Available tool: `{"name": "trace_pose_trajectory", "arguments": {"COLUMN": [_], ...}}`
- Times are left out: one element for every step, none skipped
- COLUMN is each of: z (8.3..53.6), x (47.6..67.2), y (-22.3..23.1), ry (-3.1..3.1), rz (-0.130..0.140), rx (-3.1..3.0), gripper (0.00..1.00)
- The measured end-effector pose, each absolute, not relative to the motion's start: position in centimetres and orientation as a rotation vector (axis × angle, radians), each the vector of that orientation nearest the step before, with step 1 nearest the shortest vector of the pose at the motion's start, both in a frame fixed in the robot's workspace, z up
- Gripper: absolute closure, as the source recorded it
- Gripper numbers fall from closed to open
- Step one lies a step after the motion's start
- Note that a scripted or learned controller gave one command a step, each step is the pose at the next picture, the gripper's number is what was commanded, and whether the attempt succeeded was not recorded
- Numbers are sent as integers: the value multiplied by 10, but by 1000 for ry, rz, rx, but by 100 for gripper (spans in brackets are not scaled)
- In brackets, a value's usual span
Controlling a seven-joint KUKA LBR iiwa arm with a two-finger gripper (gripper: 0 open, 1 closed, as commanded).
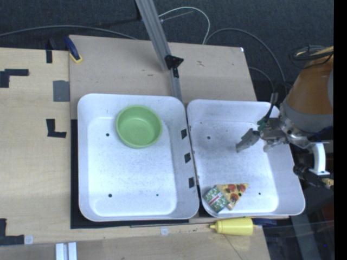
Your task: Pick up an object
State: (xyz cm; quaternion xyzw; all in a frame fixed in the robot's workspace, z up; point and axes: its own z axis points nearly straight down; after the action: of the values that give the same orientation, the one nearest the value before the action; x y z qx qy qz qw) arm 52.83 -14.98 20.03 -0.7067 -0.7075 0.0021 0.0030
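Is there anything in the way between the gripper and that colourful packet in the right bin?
Nothing visible. The gripper sits above the right bin, and only bare bin floor lies between it and the colourful packet near the bin's front edge.

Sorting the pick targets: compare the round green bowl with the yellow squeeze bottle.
The round green bowl sits upright inside the left white bin; the yellow squeeze bottle lies on its side outside the bins, on the bench by the right bin's near edge. The bowl is wide and open, the bottle slim. Both are plain, single-coloured.
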Motion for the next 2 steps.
{"name": "trace_pose_trajectory", "arguments": {"z": [156, 97], "x": [524, 519], "y": [-151, -141], "ry": [-2218, -2218], "rz": [6, 7], "rx": [-2217, -2214], "gripper": [0, 0]}}
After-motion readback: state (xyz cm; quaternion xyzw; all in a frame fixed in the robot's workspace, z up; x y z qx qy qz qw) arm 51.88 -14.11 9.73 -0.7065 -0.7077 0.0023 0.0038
